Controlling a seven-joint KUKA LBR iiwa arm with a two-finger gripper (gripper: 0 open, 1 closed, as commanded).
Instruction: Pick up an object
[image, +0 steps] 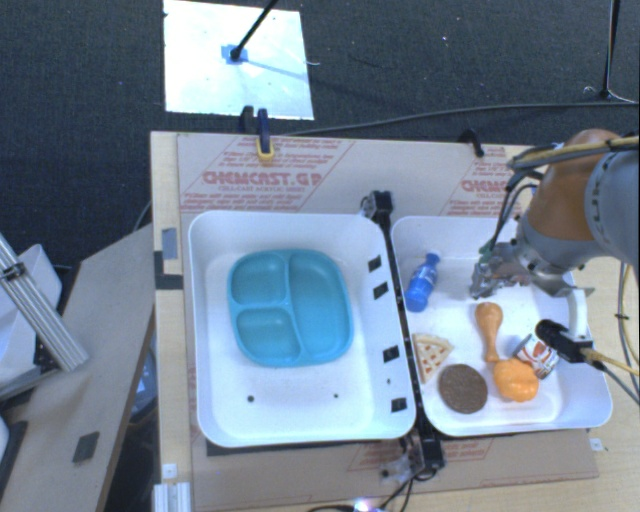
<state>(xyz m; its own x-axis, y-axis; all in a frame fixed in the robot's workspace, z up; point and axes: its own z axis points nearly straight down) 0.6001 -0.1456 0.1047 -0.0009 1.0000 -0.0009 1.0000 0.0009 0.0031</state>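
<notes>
Bench of printed board holds two white bins over dark carpet; fingers' state unclear.

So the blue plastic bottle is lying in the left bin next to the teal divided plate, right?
Not quite. The camera view shows the blue plastic bottle lying in the right bin, near its left wall. The teal divided plate sits alone in the left bin.

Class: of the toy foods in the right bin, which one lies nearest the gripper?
The chicken drumstick: its thin end lies just below the gripper; the others sit farther off.
</notes>
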